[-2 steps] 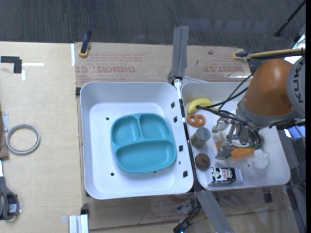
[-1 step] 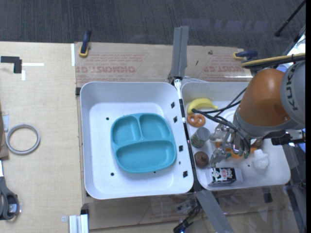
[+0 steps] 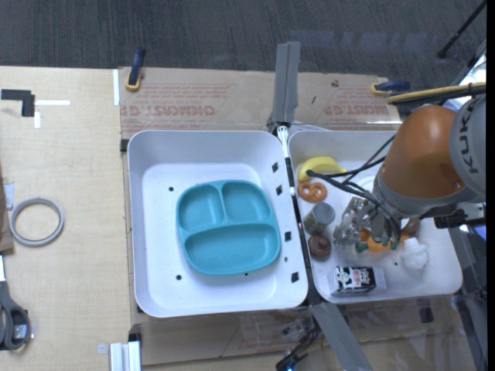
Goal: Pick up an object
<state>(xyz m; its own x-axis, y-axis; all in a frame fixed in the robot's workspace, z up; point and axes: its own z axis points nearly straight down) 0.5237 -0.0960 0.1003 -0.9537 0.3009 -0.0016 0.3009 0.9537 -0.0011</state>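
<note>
Lowered into the right-hand shallow white plastic bin (image 3: 433, 284), the metallic two-finger pincer (image 3: 357, 224) is being held low among a cluster of small toys, and whether it is parted or closed cannot be told, since the grey wrist and glossy orange band of the arm (image 3: 421, 161) are hiding much of it. Just beside it, a small orange plastic piece (image 3: 377, 243) is lying, which is being judged the likeliest target; it is probably light, stiff and rather slick, so it is best taken across its narrowest sides. Along the bin's left wall, a brown pretzel-shaped toy (image 3: 312, 191), a round grey-green lid-like object (image 3: 319, 216) and a small dark brown rounded toy (image 3: 319, 245) are sitting in a row, with a smooth yellow curved shape (image 3: 319, 165) behind them. Near the front wall a small black-and-white printed carton (image 3: 355, 278) is lying flat, and a soft-looking white lump (image 3: 413, 255) is resting to the right. In the left-hand white bin (image 3: 147, 246), a teal divided plastic plate (image 3: 229, 227) is lying. On the pale wooden tabletop (image 3: 69, 284), a grey ring of tape (image 3: 35, 221) is resting well apart.
</note>
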